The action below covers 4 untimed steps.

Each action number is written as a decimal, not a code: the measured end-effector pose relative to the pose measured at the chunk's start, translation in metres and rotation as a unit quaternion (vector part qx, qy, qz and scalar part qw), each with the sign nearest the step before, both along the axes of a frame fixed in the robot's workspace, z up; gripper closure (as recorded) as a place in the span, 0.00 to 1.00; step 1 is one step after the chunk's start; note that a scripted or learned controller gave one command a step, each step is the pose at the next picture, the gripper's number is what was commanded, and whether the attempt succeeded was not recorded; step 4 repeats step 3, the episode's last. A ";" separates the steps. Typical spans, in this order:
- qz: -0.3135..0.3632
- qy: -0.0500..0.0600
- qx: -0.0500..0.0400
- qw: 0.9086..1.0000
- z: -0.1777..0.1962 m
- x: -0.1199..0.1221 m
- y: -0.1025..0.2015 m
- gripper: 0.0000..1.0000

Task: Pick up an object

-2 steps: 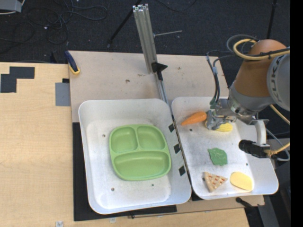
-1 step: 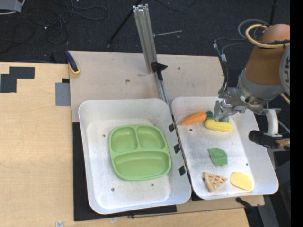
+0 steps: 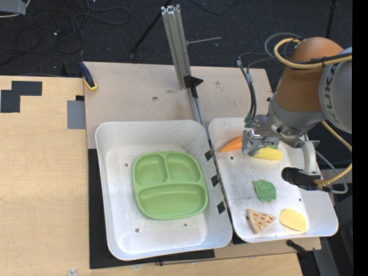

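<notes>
In the left bin [image 3: 112, 154], a green divided plate [image 3: 170, 184] with three compartments lies flat near the centre, apart from every wall. Behind the bins, a metal post [image 3: 177, 46] rises from the bench [image 3: 132, 91], and a small blue-and-yellow tool [image 3: 88, 77] rests near the bench's far left corner. Black clips [image 3: 215, 180] mark the seam where the two bins meet.

In the right bin [image 3: 238, 223], an orange carrot [image 3: 232, 145] lies at the far left, just beside my gripper [image 3: 253, 145]. I hang low over the far end of this bin, my gripper between the carrot and a yellow corn cob [image 3: 268, 153], which lies right against it on the other side. Whether my fingers stand apart or together, I cannot tell from this angle, and nothing is visibly clamped between them. Nearer the camera, a green leafy piece [image 3: 265, 190] lies mid-bin, with a pizza slice [image 3: 260, 220] and a yellow oval piece [image 3: 293, 219] side by side near the front wall. My grey arm [image 3: 322, 91], orange-banded, reaches in from the right.
</notes>
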State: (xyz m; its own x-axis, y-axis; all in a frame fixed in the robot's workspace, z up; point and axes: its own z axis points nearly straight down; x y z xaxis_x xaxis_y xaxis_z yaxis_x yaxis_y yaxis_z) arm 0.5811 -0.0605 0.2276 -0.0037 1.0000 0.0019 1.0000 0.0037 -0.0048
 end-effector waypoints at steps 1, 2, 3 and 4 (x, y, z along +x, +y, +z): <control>0.000 0.000 0.000 1.000 -0.010 -0.012 0.054 1.00; 0.001 -0.002 0.000 1.000 0.000 -0.015 0.103 1.00; 0.001 -0.001 0.000 1.000 -0.005 -0.017 0.154 1.00; 0.001 -0.001 0.000 1.000 -0.005 -0.017 0.154 1.00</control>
